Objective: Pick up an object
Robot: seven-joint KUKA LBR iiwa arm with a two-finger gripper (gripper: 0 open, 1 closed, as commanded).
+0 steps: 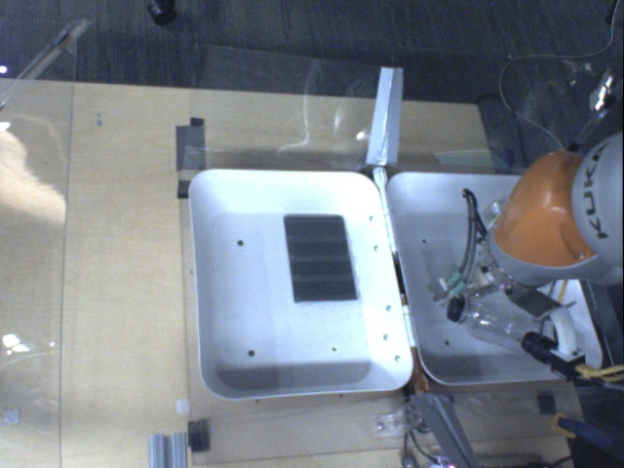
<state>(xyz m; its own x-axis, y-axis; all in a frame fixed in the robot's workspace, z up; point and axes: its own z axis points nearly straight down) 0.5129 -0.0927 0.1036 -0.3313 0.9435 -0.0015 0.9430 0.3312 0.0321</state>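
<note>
One dark ribbed block (320, 257) lying flat mid-frame in the left bin (224, 359).
Two white bins side by side on the wooden surface (117, 261); gripper (466, 298) low over the right bin (429, 222) at right of frame, well apart from the block, grip impossible to judge.

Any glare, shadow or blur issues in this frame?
Camera view: bright blown-out patches on the bench at far left; glare streaks on the clear panels behind the bins; a soft shadow band along the near wall of the left bin; the dark ribbed block reads sharp; the end effector in the right bin is cluttered and soft under the arm, fine detail unreadable.
</note>
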